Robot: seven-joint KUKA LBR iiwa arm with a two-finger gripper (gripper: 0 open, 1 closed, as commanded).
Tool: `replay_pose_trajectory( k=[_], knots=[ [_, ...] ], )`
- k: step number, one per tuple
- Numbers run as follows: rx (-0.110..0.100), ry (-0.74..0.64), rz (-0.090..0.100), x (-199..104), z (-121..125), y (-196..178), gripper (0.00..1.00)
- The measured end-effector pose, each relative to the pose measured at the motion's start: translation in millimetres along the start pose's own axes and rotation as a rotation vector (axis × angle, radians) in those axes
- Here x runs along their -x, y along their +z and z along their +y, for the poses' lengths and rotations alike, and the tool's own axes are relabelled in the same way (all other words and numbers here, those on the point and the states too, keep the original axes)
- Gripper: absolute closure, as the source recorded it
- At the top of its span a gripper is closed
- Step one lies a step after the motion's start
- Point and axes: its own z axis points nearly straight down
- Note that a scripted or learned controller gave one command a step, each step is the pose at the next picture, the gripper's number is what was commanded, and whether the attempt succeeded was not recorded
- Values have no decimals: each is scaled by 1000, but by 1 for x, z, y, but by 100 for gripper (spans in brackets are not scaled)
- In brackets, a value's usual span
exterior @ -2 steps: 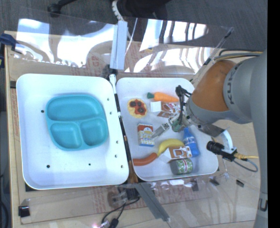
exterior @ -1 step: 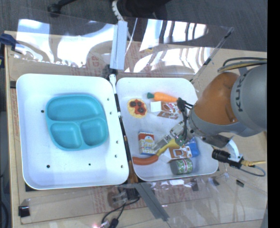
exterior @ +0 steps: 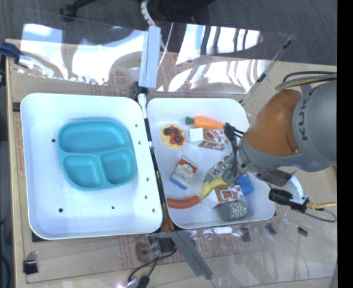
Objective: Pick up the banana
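Toys crowd the right bin [exterior: 164, 110], and the banana [exterior: 212, 189] lies among them near the bin's near edge. It is yellow and short. Its long side runs on a slant, from near-left up to far-right, and its far-right end goes under the hand [exterior: 227, 171].

The hand sits low over the toys, just above the banana's far end. The grey arm [exterior: 284, 134] with its orange band comes in from the right and covers that side of the bin. I cannot tell if the hand is closed or let go, or if it has the banana.

Many things press close to the banana. A red sausage [exterior: 183, 201] lies just to its near-left, almost touching its tip. A small brown and white box [exterior: 231, 193] sits right beside it on the right, with a blue thing [exterior: 244, 184] just past that. A green and grey can [exterior: 231, 209] lies on its side by the near wall. A little juice box [exterior: 183, 173] stands to the left of the banana. Farther off are a round pizza [exterior: 174, 135], an orange carrot [exterior: 205, 122] and a brown and white carton [exterior: 213, 139].

There is some bare white floor at the left of the right bin. The left bin [exterior: 38, 161] holds a blue tray [exterior: 97, 152] with three parts, and has lots of open room around it on the bench [exterior: 74, 251].
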Motion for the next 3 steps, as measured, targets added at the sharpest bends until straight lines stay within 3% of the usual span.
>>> replay_pose_trajectory(
  k=[1,2,3],
  knots=[
    [-16,54,17,-24,82,-25,100],
    [-16,55,17,-24,81,-25,0],
    [-16,-101,19,-8,5,2,0]
  ],
)
